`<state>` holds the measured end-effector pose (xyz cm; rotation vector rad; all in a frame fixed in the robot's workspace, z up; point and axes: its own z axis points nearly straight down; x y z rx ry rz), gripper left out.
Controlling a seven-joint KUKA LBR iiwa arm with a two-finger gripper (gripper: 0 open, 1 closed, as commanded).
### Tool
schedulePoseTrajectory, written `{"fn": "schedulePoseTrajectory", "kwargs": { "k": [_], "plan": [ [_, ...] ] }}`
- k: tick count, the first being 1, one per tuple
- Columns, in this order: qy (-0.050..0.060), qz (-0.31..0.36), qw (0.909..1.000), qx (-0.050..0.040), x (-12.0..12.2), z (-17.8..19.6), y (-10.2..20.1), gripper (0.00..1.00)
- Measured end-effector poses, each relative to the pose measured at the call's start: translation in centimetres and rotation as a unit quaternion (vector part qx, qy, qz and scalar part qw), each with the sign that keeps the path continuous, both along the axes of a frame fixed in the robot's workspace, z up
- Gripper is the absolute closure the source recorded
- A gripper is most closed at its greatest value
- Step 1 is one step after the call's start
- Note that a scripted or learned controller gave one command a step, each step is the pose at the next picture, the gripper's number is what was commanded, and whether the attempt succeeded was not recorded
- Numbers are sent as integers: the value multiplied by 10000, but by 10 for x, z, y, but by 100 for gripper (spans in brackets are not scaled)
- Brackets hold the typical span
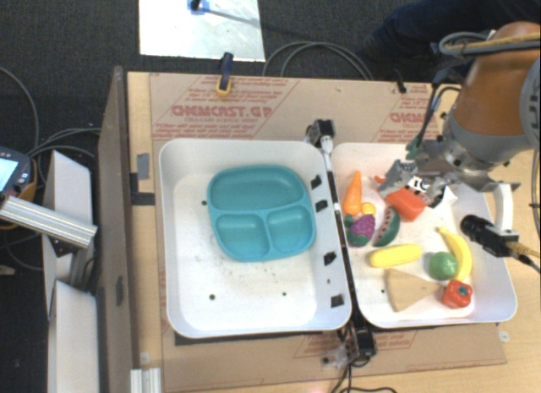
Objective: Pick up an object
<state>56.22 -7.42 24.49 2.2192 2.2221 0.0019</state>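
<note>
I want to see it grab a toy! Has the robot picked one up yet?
Not yet. Done so far: the arm has reached into the right bin. In hand: the tool sits low right by an orange toy, but no grip shows. Left: lifting a toy clear; the banana and others lie untouched.

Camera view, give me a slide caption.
KUKA gripper poised over toy food in the right bin; blue tray in the left bin.

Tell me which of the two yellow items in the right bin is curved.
The yellow banana, near the bin's right side, is curved. The other yellow piece, left of it by the green ball, is a straight, stubby oblong.
</note>
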Motion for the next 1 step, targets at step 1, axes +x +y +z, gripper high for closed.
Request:
{"fn": "schedulePoseTrajectory", "kwargs": {
  "k": [1],
  "plan": [
    [9,-6,10000,2,-32,-67,-23,0]
  ]
}}
